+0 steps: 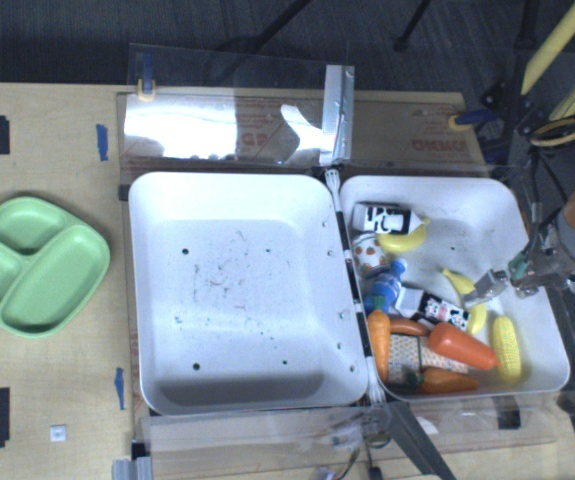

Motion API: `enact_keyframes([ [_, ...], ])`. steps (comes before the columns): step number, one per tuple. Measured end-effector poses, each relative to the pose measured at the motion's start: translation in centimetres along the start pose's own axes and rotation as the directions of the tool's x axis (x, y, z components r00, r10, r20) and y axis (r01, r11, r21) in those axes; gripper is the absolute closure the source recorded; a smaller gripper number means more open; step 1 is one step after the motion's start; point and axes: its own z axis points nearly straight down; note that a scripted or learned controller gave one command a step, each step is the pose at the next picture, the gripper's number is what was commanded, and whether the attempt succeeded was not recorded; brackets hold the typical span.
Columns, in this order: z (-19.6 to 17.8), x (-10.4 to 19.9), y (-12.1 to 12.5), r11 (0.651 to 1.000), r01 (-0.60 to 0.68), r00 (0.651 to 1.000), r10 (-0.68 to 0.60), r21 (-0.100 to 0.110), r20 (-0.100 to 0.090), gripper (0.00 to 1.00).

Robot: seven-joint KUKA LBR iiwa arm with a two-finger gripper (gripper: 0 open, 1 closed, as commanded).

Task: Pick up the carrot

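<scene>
In the camera view, the carrot (459,345) lies low in the right bin (487,193), lower right of the frame, tilted, resting on a mesh packet (403,356). It looks like a light, stiff, smooth plastic toy; the thick orange middle seems the best hold. Around it crowd a corn cob (506,347), bananas (403,238) and a blue bottle (385,290). The left bin (157,198) holds nothing. The gripper (495,282) hovers just above the carrot; I cannot tell its opening.
</scene>
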Motion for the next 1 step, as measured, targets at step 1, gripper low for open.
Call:
enact_keyframes([
  [1, 4.51, 1.88, -0.82, 0.950, 0.312, 0.950, -0.312, -0.021, 0.016, 0.00],
])
